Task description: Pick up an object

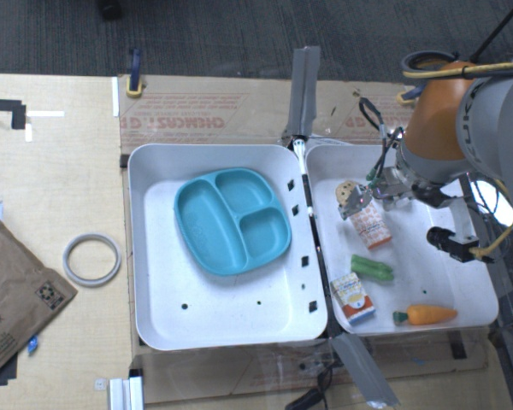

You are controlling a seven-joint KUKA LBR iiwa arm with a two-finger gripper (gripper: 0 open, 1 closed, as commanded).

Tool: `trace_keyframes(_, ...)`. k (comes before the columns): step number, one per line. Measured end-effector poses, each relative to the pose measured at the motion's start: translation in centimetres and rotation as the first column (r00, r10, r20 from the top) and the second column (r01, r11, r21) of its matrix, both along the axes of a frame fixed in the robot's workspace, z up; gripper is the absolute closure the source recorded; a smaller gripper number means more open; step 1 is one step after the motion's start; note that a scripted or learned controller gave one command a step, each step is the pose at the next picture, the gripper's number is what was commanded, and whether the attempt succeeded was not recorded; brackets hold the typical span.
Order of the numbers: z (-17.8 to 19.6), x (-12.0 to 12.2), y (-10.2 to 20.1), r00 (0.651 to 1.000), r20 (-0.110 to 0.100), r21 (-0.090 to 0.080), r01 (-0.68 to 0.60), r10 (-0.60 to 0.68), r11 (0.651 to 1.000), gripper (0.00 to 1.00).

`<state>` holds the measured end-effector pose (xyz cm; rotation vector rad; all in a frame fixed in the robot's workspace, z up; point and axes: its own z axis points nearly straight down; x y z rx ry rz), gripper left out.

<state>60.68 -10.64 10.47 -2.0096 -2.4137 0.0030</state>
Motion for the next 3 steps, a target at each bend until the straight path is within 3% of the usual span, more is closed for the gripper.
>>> trace_keyframes(1,-1.3,-1.0,0.4,0.998,0.000,0.001,0.067,-0.067,0.998,0.00)
trace_keyframes(2,-0.4,-1.0,0.3,0.998,0.000,0.000,0.070,-0.070,0.998,1.00)
trace_keyframes(3,9.8,-2.1,6.3,0.992,0.001,0.000,0.125,-0.125,0.992,1.00)
